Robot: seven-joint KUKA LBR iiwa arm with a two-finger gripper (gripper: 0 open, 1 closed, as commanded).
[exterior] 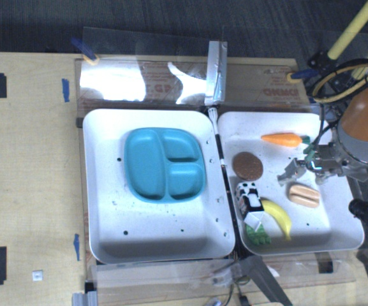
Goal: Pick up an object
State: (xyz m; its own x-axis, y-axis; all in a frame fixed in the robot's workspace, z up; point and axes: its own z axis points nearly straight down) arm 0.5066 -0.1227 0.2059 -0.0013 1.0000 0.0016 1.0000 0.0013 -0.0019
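Arm reaches in from the right, low over the right bin point(337, 231). Gripper point(296, 171) spread wide, holding nothing, just above the hot dog point(303, 196).

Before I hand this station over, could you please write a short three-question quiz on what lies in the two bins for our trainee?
1. True or false: the blue divided plate lies in the same bin as the carrot.
2. Which item lies nearest the hand? A) the banana B) the hot dog bun C) the brown round patty
3. Fill in: the carrot's green top points toward the view's ____ side.

Key
1. False: the plate lies alone in the left bin; the carrot is in the right bin.
2. B
3. right
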